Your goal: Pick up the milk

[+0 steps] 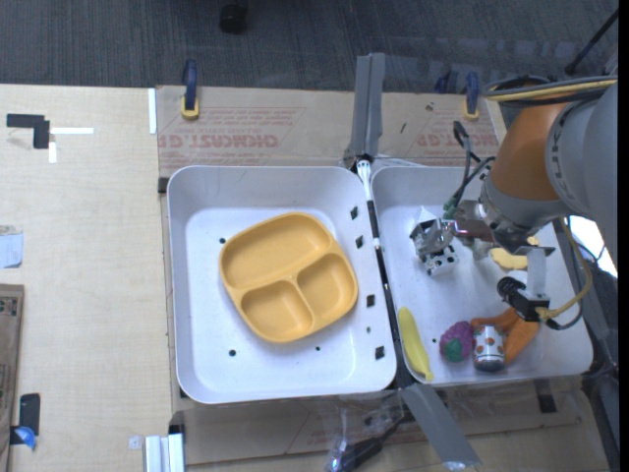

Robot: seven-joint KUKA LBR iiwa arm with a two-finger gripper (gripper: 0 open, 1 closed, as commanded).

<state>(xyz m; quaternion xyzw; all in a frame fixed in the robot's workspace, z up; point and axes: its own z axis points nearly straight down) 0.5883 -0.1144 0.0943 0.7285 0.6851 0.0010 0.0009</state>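
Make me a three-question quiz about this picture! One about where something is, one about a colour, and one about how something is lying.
1. Which bin holds the divided plate?
A. the left bin
B. the right bin
C. neither bin

2. What colour is that plate?
A. blue
B. yellow-orange
C. green

3. How is the banana placed?
A. standing on the plate
B. hanging from the arm
C. lying flat on the right bin's floor

Answers:
1. A, it sits in the left bin.
2. B, its surface is yellow-orange.
3. C, it lies by that bin's left wall, near the grapes and a can.
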